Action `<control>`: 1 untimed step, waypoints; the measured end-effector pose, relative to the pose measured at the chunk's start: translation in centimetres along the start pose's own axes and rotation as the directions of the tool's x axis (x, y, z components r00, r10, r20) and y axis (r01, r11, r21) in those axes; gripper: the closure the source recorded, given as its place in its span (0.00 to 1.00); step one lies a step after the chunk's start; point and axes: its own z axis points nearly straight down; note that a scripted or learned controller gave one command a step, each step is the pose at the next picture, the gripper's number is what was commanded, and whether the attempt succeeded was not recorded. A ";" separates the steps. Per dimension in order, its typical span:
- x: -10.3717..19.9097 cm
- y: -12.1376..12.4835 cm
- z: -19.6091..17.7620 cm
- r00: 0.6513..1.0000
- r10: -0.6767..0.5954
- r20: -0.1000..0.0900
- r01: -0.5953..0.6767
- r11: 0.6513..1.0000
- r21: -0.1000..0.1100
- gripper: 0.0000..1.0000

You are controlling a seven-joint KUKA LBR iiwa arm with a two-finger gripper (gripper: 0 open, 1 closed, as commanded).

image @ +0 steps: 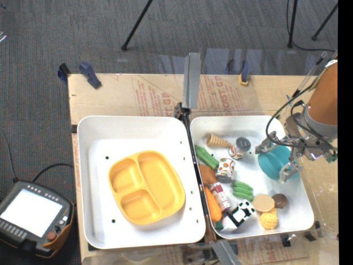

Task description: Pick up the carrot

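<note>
- The carrot (212, 202) lies in the right bin (306, 213), in the lower middle of the frame, tight against the bin's left wall.
- Its long axis runs roughly up and down the frame, tilted slightly, with one end toward the bottom edge.
- A small bottle (220, 196) lies just beside it on the right; a green pod (206, 157) sits above it.
- The claw (281, 160) hangs at the right of the frame, over a teal bowl (274, 162).
- Claw state: fingers appear spread, nothing seen between them.
- The carrot lies left of and below the claw, well apart, across the bin.
- Judgement: the wall leaves little finger room; gripping across the short width suits best.
</note>
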 end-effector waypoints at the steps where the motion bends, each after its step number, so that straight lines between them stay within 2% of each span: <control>1: 3.3 4.4 3.8 0.976 -0.218 -0.007 0.218 0.976 0.001 0.00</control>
